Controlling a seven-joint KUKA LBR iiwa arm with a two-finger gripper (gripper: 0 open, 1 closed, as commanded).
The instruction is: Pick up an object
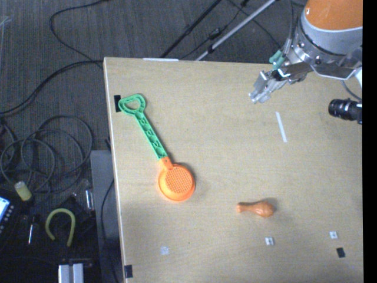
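A toy strainer with a green handle (148, 132) and an orange round head (176, 181) lies at the left of the tan board (235, 158). A small orange pear-shaped piece (257, 208) lies lower, near the middle. My gripper (261, 92) hangs over the upper right of the board, far from both objects, with nothing visible between its tips.
A thin white strip (281, 127) lies on the board below the gripper. Small markers (269, 240) dot the lower right. Cables (47, 146) and a green clamp (59, 223) lie on the floor to the left. A black fixture (346, 109) sticks in from the right.
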